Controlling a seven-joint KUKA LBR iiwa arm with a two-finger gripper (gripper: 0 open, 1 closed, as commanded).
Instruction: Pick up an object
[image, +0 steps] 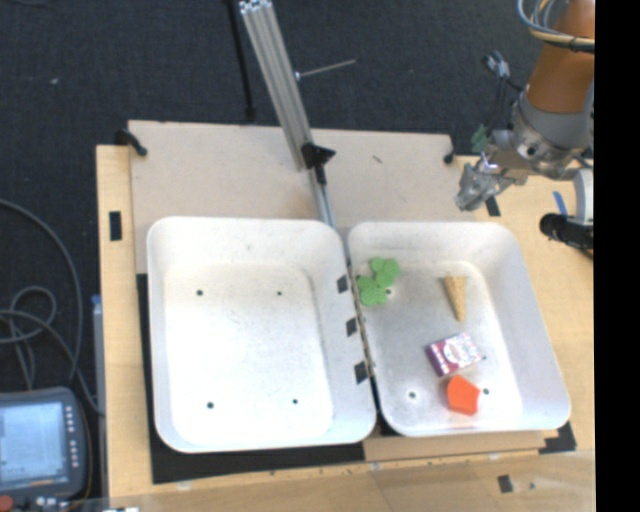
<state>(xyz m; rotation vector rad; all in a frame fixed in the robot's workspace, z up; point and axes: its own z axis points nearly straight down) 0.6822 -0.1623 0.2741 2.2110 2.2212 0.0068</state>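
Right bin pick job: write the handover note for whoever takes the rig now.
Gripper: above the bench past the right bin's far rim, nothing between its fingers that I can see; open or shut unclear.
Things, all in the right bin: green toy by the left wall, ice cream cone, purple packet, orange block near the front.
Done: nothing picked.
Left: descend, grasp one, lift.

No text, brand, number or sign can be read anywhere. The small purple and white packet (455, 353), in the bin well below the jaws, bears print too blurred to make out, and so does the screen (35, 442) far off.
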